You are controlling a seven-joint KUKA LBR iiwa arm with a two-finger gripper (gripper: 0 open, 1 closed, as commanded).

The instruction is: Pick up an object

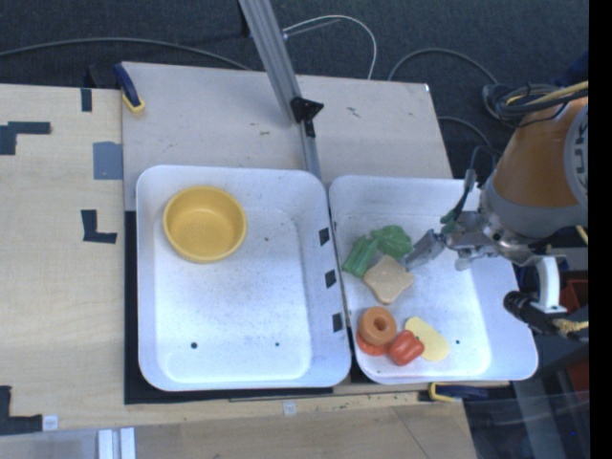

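- Right now my gripper (418, 253) hangs low over the right-hand bin (497, 342), reaching in from the right side of the camera view.
- Whether my fingers are spread or closed, I cannot tell; from this slant they merge into one dark grey shape.
- My fingertip end sits just beside the tan bread slice (387, 279), at its upper right corner, and next to the green leafy piece (378, 248). I cannot tell whether I touch either one.
- Nothing shows between my fingers, so I claim no hold on anything.
- The bread slice lies flat near the middle of the right-hand bin, with the green leafy piece just above and to its left, the two touching or overlapping.
- Lower in the same bin sits an orange ring (377, 326), and just beside it a red pepper-like piece (404, 349) and a pale yellow piece (429, 340), all three crowded close together.
- The left-hand bin (239, 352) holds a yellow bowl (204, 223), upright, in its upper left corner, well apart from me.
- My arm's orange band (547, 165) shows at the right edge, above the grey wrist.
- A slanted metal pole (277, 55) runs from the top of the view down to the gap between the two bins.
- Cables (335, 27) loop over the dark floor behind the bench.
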